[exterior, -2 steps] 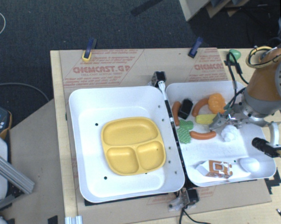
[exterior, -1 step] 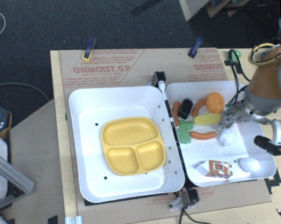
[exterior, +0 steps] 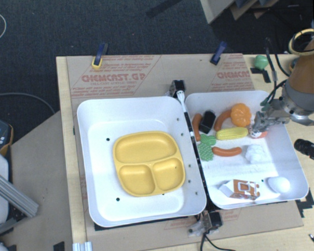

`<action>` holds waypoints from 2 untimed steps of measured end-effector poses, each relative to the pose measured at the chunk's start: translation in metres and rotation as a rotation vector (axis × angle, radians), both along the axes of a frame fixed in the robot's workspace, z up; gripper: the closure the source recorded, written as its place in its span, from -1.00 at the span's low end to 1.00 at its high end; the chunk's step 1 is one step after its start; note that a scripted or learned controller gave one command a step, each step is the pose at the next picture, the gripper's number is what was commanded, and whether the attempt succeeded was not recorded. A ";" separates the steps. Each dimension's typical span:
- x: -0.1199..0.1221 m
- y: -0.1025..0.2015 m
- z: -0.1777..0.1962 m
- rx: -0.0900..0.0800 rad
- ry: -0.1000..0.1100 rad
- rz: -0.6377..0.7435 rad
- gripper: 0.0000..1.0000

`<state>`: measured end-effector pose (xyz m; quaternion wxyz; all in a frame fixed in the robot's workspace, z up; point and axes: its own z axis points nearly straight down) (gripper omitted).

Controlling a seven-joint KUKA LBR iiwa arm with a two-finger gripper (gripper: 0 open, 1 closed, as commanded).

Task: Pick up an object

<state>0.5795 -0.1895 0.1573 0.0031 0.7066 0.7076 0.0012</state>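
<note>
The grey arm with its orange band reaches in from the right, and its hand (exterior: pixel 259 127) is low over the upper right part of the right shallow white plastic bin (exterior: pixel 293 158). Whether the hand is open or closed cannot be told from this slanted view, and nothing can be seen held in it.

Just left of the hand lies a yellow plastic corn cob (exterior: pixel 231 134), its near end almost touching the hand. Above and left of the hand sits a round orange plastic fruit (exterior: pixel 240 114), with a curved orange sausage-shaped piece (exterior: pixel 222 120) beside it. Further left are a small black block (exterior: pixel 206 120) and a green leafy plastic piece (exterior: pixel 206 145). Below and left of the hand lies an orange-red plastic hot dog sausage (exterior: pixel 226 151). Just below the hand rests a crumpled white lump (exterior: pixel 256 153). Well below the hand, near the bin's front edge, are a white oval egg-like object (exterior: pixel 278 184) and a small brown and white printed carton (exterior: pixel 244 189).

Far to the left of the hand, the left shallow white plastic bin (exterior: pixel 100 125) holds a yellow three-compartment plastic tray (exterior: pixel 148 163). Both bins rest on the cardboard-covered bench (exterior: pixel 144 71).
</note>
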 end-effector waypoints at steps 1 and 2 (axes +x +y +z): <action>0.005 -0.002 0.044 0.000 -0.001 0.000 1.00; 0.007 -0.002 0.070 0.000 0.000 0.000 1.00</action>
